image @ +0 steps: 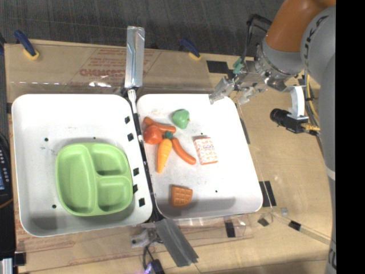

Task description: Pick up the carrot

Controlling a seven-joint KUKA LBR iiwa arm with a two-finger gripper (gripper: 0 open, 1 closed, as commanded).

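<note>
While parked over the far right corner of the right bin (245, 153), end effector (231, 93) empty, two fingers spread fairly wide, tips pointing left and down just past the bin rim. Not touching anything in the bin.

Carrot (163, 154) lying in the left half of the right bin, near the divider, green top toward far, tip pointing near. Well apart from the end effector.

Crowded around it: tomato (151, 135) just far-left, touching or nearly touching the carrot top; orange-red chili-like piece (183, 152) just right, angled, close alongside; another orange stick (159, 124) on the far side of the tomato. Green pepper (181, 118) further far, near bin centre. Pink patterned box (205, 150) right of the chili piece. Waffle (181, 196) near side of bin, apart from the rest.

Left bin (34, 119) holding a green divided plate (94, 178), flat, toward its near side.

Both bins on cardboard-covered table (296, 198); grey arm with orange band (291, 10) coming in from far right.
</note>
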